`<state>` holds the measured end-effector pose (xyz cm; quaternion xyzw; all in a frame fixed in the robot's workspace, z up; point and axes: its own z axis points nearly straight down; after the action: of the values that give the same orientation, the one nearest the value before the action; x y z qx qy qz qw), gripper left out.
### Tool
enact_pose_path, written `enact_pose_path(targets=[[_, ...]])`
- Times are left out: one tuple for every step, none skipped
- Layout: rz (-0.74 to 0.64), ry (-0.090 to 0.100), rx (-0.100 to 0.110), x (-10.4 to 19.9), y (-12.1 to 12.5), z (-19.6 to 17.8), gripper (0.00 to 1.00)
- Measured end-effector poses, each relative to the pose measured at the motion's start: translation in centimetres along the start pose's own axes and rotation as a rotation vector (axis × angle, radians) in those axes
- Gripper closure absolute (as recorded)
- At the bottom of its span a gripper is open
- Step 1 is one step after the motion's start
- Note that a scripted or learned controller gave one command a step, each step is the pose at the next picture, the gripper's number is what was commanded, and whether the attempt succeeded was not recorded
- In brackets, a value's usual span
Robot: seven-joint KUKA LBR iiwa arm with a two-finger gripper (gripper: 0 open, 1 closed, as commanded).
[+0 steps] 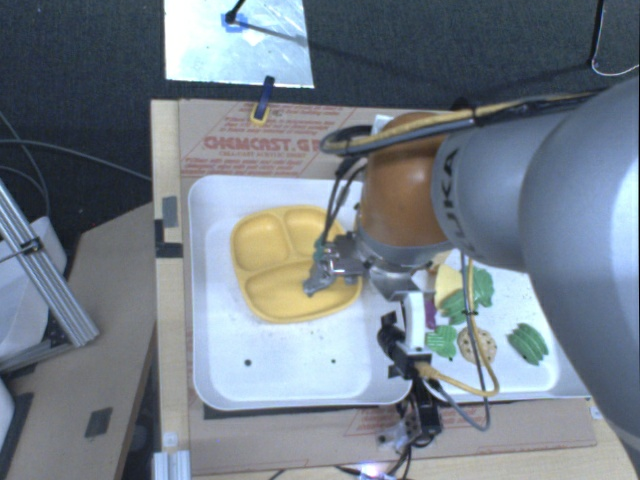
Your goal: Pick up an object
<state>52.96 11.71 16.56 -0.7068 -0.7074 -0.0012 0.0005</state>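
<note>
A yellow divided plate (275, 261) lies in the left white bin (222, 363), toward its back right. My gripper (322, 274) hangs over the plate's right edge, its small metal fingers down at the plate's surface. The grey arm with its orange band (400, 193) comes in from the right and hides the strip between the two bins. In the right bin (545, 376) lie small toy foods: a green leafy piece (528, 342), a green piece (441, 342), a brown cookie (478, 344) and a yellow piece (450, 284), partly hidden by the arm.
Both bins sit on a cardboard sheet (260, 140). A shiny metal plate (238, 26) lies behind it. Cables (440, 380) hang from the arm over the front rim between the bins. An aluminium frame (45, 288) stands at the left.
</note>
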Motion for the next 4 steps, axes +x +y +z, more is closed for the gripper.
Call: enact_pose_path(targets=[[0.001,0.0,0.0,0.0,0.2,-0.6,1.0],[-0.015,0.007,-0.01,12.7,1.1,-9.8,1.0],[-0.004,0.006,-0.019,11.8,3.1,-28.8,1.0],[-0.008,0.0,-0.004,11.8,3.0,-28.9,1.0]])
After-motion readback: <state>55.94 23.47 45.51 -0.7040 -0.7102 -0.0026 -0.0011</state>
